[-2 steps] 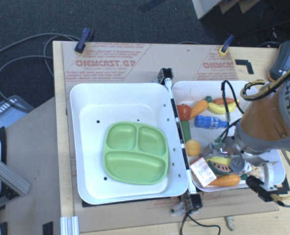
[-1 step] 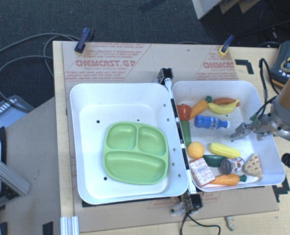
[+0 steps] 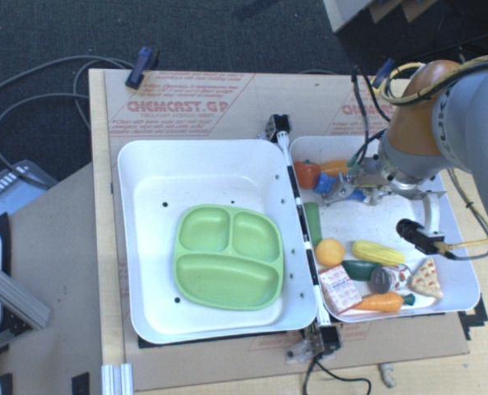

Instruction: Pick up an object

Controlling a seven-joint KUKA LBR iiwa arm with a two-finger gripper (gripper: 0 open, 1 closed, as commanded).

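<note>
The right bin (image 3: 457, 257) holds a heap of toy food. A red tomato (image 3: 308, 174), an orange piece (image 3: 335, 168) and a small blue piece (image 3: 324, 185) lie in its far left corner. My gripper (image 3: 352, 188) is low over the bin's far end, just right of the blue piece, and its tip is blurred by cables and metal parts. Toward the near end lie an orange ball (image 3: 330, 252), a yellow corn cob (image 3: 378, 253), a dark green vegetable (image 3: 359, 268), a grey can (image 3: 381, 280), a pizza slice (image 3: 425, 280), a carrot (image 3: 380, 303) and a red-and-white box (image 3: 340, 290).
A green stick (image 3: 312, 221) lies along the right bin's left wall. The left bin (image 3: 145, 220) holds a green divided plate (image 3: 229, 257). A black part (image 3: 414, 234) juts over the right bin below the grey and orange arm (image 3: 441, 113). A blue clip (image 3: 140, 66) sits on the board's far left.
</note>
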